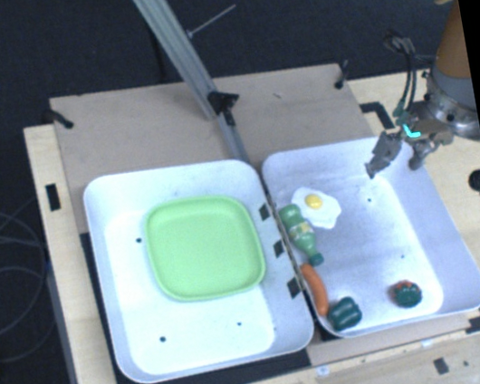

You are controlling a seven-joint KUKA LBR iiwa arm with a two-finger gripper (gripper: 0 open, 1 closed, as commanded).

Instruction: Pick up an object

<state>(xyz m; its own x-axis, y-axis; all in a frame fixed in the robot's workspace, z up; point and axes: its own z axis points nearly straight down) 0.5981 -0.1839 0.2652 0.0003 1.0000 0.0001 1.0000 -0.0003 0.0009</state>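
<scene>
The left shallow white bin (113, 255) holds a square pale-green plastic plate (204, 246) at its middle, bare floor all round it. In the right white bin (430, 226), a green toy bottle (297, 227), a fried-egg toy (316, 205), an orange carrot toy (314, 285) and a dark green pepper toy (344, 312) crowd the left wall; a red-and-green round toy (406, 293) sits apart near the front. The bin's centre lies open. My gripper (395, 157) hangs over the far right rim, fingers spread, holding nothing.
</scene>
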